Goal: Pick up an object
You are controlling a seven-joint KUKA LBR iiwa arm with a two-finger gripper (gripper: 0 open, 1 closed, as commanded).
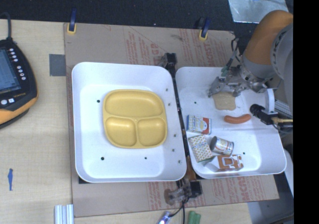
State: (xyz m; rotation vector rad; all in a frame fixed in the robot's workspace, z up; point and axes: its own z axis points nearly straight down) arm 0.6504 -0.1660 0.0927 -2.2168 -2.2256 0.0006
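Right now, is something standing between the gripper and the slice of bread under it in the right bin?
Nothing visible does. The gripper hangs directly over the slice of bread in the right bin; the sausage lies apart, toward the near side.

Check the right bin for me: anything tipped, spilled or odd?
The small can lies on its side, resting against the patterned packet. The claw sits over the tan slice. Nothing looks spilled or broken.
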